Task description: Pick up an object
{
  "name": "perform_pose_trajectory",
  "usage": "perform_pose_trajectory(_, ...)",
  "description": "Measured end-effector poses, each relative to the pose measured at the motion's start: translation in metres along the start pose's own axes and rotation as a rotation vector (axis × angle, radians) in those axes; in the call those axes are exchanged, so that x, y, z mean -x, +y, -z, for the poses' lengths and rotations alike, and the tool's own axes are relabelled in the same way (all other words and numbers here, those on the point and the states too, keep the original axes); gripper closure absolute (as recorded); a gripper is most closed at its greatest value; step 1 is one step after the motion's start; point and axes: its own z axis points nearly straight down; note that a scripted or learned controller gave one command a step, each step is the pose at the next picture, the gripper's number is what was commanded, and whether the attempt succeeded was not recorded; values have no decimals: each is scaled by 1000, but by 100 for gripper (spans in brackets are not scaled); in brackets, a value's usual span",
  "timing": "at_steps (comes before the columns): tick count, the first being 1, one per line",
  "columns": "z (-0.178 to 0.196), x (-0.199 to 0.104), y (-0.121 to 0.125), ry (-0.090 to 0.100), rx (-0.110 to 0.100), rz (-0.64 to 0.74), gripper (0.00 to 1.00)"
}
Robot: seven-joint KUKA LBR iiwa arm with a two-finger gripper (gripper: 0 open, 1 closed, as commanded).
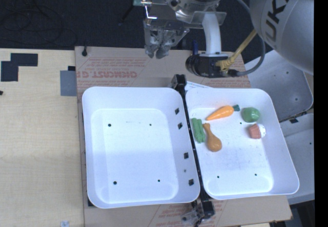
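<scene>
My gripper [160, 50] hangs high above the bench, over the cardboard behind the left bin [97, 103], with nothing visible between its fingers. The right bin [277, 118] holds several toy foods: an orange carrot [221, 113] with a green tip, a green round piece [250, 115], a red and white piece [255, 131], a tan drumstick shape [211, 139] and a green long piece [198, 130] by the bin's left wall. All lie far below and to the right of the gripper.
A black divider with clips [183, 118] runs between the two bins. Both bins rest on a cardboard sheet [118, 67] on the pale bench, which has dark grey patches [20, 64] at the left.
</scene>
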Motion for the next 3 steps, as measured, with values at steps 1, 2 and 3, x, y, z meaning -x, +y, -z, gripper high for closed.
perform_pose_trajectory(1,-222,-19,-24,-10,-24,-5,100)
perform_pose_trajectory(2,-236,-35,64,-3,-3,-2,100)
perform_pose_trajectory(3,25,-35,65,1,7,-1,100)
